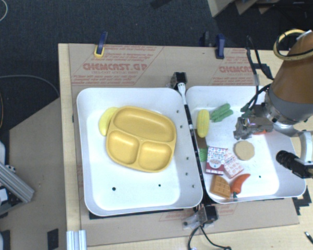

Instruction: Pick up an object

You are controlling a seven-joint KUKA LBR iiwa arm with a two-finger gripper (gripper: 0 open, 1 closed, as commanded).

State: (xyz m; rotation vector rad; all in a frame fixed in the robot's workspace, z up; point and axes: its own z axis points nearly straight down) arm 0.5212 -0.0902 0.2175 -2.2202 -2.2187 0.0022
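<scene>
My gripper [246, 130] hangs over the right bin [266, 184], just above a round tan cookie [244, 151]. Whether anything sits between its fingers is hidden by the wrist. To its left lie a green pea pod [220, 112] and a yellow corn cob [203, 122]. Nearer the front are small red-and-white packets [217, 159], a waffle-like cracker [220, 186] and a red-orange chili [240, 182].
The left bin [94, 181] holds a yellow divided plate [140, 138] with a yellow banana-like piece [105, 120] tucked under its left edge. A black divider [190, 129] separates the bins. The arm's black fitting [293, 163] juts over the right bin's right side.
</scene>
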